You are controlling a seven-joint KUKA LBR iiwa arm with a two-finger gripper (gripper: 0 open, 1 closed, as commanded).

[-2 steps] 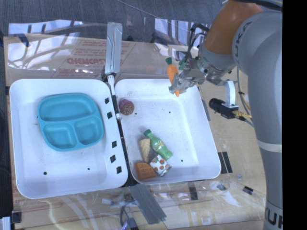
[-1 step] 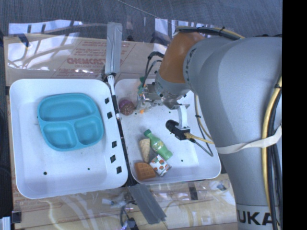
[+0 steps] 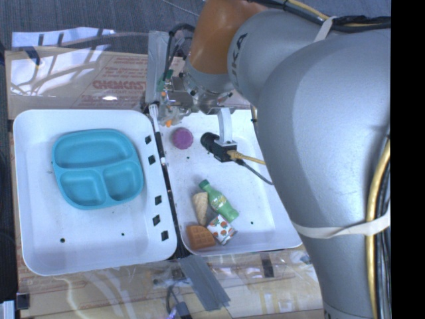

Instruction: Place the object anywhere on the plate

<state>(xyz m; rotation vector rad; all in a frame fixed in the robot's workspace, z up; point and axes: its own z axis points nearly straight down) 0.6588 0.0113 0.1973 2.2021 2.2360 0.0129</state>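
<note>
Claw [image 3: 174,111] low at right bin's far-left corner; spread or pressed, cannot tell. Purple ball [image 3: 182,137] just beside, nearer camera. Blue plate [image 3: 97,167] far left. Step, judged: pre-grasp. Next: secure object, carry left.

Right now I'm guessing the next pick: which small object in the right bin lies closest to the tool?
The purple ball. It sits alone just below the tool, while the green bottle and other pieces cluster at the bin's near end.

The plate [image 3: 97,167] lies mid left bin [image 3: 40,244]. In the right bin [image 3: 279,234], a ball [image 3: 182,137] sits near the back-left corner; bottle [image 3: 220,201], cone [image 3: 201,207], waffle [image 3: 199,236] and box [image 3: 222,230] cluster at the front edge.
</note>
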